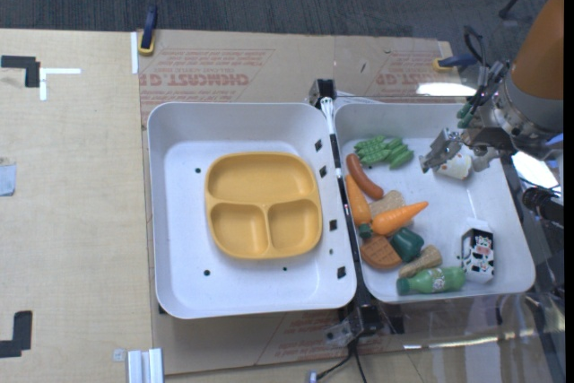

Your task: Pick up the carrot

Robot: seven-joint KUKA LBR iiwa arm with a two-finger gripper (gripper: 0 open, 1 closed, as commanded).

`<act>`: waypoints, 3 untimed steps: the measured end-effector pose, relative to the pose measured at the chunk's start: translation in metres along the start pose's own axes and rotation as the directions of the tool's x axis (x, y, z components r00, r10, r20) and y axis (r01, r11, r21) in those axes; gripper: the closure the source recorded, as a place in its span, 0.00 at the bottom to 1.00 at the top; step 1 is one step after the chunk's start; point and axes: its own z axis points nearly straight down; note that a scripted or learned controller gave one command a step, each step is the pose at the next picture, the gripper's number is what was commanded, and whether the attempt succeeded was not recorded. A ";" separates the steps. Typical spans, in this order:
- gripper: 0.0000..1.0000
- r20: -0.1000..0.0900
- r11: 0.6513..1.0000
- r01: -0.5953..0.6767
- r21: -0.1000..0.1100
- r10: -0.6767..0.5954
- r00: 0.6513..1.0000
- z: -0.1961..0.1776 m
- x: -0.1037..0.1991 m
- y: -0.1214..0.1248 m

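The carrot [401, 216] is orange and tapered. It lies in the middle of the right bin [502, 220] with its tip pointing right, resting among other toy foods. My gripper [446, 153] hangs over the bin's upper right part, up and to the right of the carrot and well apart from it. Just below the gripper lies a small white object [458, 168]. The grey arm with its orange band [543, 49] comes in from the right edge.
Around the carrot lie green pea pods [384, 151], a red sausage [364, 177], an orange piece [359, 204], a brown cookie [380, 253], a green bottle [432, 282] and a milk carton [479, 252]. The left bin [170, 220] holds a yellow divided plate [263, 204].
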 end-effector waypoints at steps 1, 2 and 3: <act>0.00 -0.001 1.000 -0.022 0.000 0.022 1.000 0.119 0.005 -0.021; 0.00 -0.001 0.997 -0.074 -0.006 0.074 0.997 0.172 0.001 0.009; 0.00 -0.004 0.968 -0.252 -0.005 0.252 0.968 0.172 0.011 -0.026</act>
